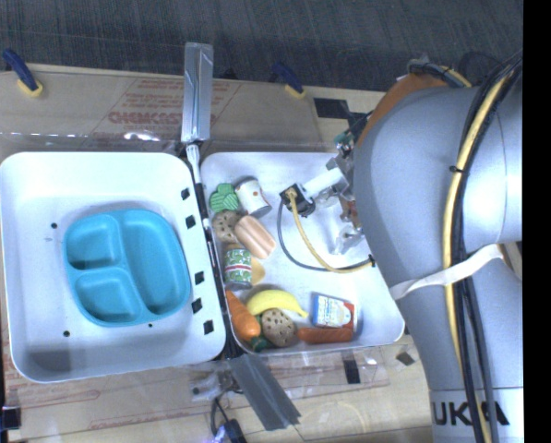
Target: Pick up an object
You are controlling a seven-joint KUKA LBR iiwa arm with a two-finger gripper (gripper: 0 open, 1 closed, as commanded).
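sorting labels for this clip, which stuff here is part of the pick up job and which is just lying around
Part of the job:
- right bin
- banana
- carrot
- cookie
- small can
- green leafy toy

Just lying about:
- left bin
- blue divided tray
- blue clamps

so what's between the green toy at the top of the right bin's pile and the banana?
In the camera view, between green toy and banana: a brown cookie, a peach-coloured cylinder and a small labelled can.
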